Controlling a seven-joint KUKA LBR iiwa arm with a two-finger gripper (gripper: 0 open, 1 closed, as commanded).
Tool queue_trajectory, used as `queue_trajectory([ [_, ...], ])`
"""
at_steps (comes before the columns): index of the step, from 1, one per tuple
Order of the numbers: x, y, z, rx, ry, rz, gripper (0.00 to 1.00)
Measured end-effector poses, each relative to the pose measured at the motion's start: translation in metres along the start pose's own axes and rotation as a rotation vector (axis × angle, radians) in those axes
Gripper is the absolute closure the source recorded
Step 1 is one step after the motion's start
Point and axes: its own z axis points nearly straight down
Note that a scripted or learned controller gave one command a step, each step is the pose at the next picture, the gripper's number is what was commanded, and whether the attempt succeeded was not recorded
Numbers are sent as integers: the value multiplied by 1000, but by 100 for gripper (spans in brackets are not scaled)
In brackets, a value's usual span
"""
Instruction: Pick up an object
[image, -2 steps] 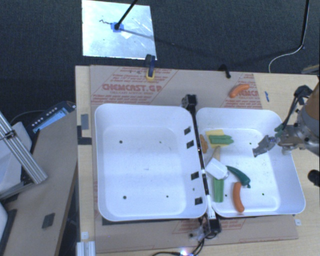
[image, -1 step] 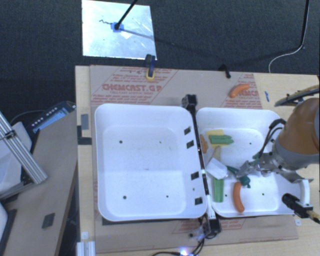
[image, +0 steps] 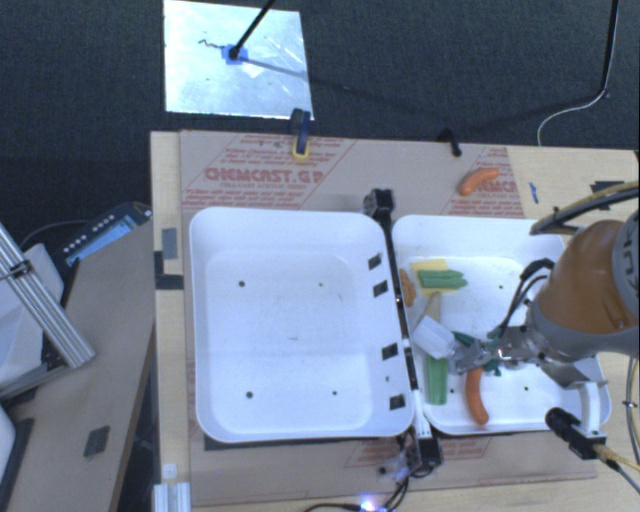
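In the right bin (image: 560, 262) my gripper (image: 470, 354) is low over the objects near the front left part. A white block (image: 432, 335) lies just left of it. A green stick (image: 437, 380) lies below the block along the bin's left wall. An orange sausage-like piece (image: 477, 398) lies just below the gripper. Farther back rests a yellow and green piece (image: 439, 277), with a thin orange piece (image: 407, 286) at the left wall. A small dark green thing (image: 466, 340) shows at the gripper's tip; whether it is held is unclear.
The left bin (image: 290, 320) stands beside the right one, with black clips (image: 380, 290) along the shared wall. An orange object (image: 478, 181) lies on the cardboard behind the right bin. A yellow clamp (image: 300, 150) sits at the back edge.
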Motion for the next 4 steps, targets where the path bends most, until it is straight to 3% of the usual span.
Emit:
queue_trajectory([
  [1, -1, 2, -12, -6, -2, 0, 100],
  [2, 27, 3, -110, -13, -3, -6, 100],
  [3, 99, 67, -217, -20, -1, -14, 100],
  [4, 154, 78, -334, -18, -1, -10, 100],
])
